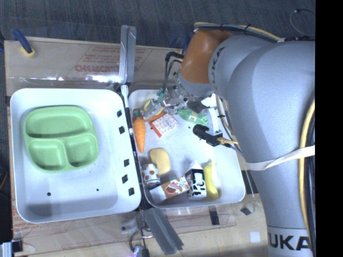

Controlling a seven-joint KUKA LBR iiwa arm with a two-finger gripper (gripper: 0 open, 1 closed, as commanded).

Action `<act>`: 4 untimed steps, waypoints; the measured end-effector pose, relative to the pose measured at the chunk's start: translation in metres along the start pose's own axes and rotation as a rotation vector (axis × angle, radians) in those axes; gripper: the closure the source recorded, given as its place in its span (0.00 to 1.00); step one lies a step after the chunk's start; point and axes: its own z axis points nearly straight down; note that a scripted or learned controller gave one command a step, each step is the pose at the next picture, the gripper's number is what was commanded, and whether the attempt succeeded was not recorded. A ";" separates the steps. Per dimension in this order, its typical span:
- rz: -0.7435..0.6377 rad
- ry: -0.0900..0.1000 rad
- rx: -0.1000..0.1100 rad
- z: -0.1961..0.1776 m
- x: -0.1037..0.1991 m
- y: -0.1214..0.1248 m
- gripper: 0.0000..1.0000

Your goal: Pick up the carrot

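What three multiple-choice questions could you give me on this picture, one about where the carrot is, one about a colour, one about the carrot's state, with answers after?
1. Where does the carrot lie?
A. In the right bin, by its left wall
B. On the divided tray
C. On the bench outside the bins

2. What colour is the divided tray in the left bin?
A. Red
B. Green
C. Blue

3. What is the carrot's state?
A. Lifted in the air
B. Standing upright
C. Lying flat on the bin floor

Answers: 1 A, it lies along that bin's left wall. 2 B, the tray is pale green. 3 C, it lies flat, apart from the gripper.
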 end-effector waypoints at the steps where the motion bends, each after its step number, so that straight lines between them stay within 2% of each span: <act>1: -0.199 -0.008 -0.018 0.006 0.007 -0.057 0.00; 2: -0.005 0.000 0.002 -0.085 0.058 -0.071 0.00; 3: 0.036 0.002 0.005 0.003 0.016 -0.139 0.00; 4: 0.041 -0.002 -0.001 0.013 0.009 -0.072 0.00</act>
